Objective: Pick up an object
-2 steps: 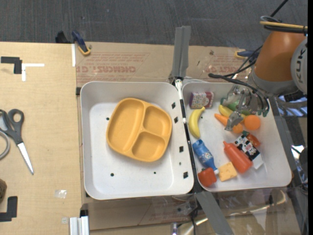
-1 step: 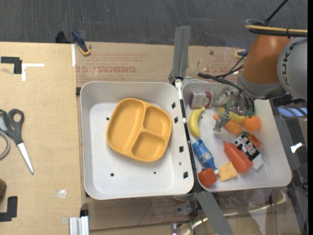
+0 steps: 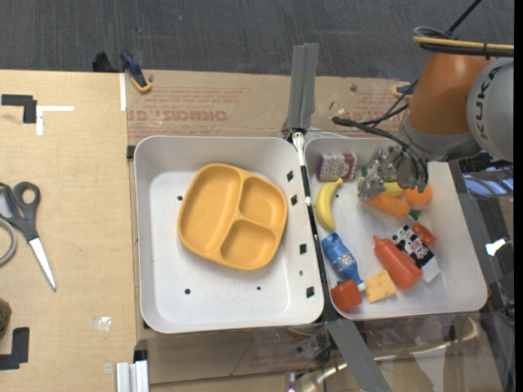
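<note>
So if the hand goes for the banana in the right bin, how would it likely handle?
The banana looks like a smooth plastic toy, so probably light and stiff, perhaps slippery between fingers. Its curved shape suggests it might pivot or rock if pushed at one end. It lies close to the bin's left wall, which could crowd a grasp.

Right bin [image 3: 467, 243] is crowded: banana [image 3: 328, 203], blue bottle [image 3: 340, 256], red bottle [image 3: 395, 261], cheese wedge [image 3: 379, 286] and carrot [image 3: 390, 205] lie close together, leaving bare floor mostly along its right wall. Left bin [image 3: 155, 243] is roomier, with open white floor all around the yellow divided plate [image 3: 233, 216].
</note>
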Robot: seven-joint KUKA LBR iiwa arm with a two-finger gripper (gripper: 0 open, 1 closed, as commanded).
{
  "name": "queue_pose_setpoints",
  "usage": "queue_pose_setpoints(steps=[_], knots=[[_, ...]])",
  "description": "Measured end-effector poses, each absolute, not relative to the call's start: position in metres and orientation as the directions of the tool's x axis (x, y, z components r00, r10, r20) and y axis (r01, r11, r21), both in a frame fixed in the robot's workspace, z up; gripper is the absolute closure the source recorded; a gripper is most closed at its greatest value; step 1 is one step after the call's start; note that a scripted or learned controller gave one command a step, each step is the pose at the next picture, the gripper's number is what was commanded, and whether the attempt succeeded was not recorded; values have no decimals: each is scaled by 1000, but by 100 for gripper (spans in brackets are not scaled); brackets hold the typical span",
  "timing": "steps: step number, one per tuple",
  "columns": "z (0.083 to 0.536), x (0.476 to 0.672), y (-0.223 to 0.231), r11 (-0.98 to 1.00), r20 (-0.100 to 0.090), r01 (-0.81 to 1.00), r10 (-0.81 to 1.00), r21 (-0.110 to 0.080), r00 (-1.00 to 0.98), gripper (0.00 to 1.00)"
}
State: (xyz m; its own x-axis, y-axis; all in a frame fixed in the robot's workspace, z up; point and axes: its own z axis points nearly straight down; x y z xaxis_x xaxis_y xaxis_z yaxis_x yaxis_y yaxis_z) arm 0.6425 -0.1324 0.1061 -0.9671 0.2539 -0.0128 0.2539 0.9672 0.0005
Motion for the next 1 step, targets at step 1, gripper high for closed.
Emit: queue_pose_setpoints(steps=[1], knots=[[233, 629, -74, 926, -2, 377, 377, 1, -926, 100]])
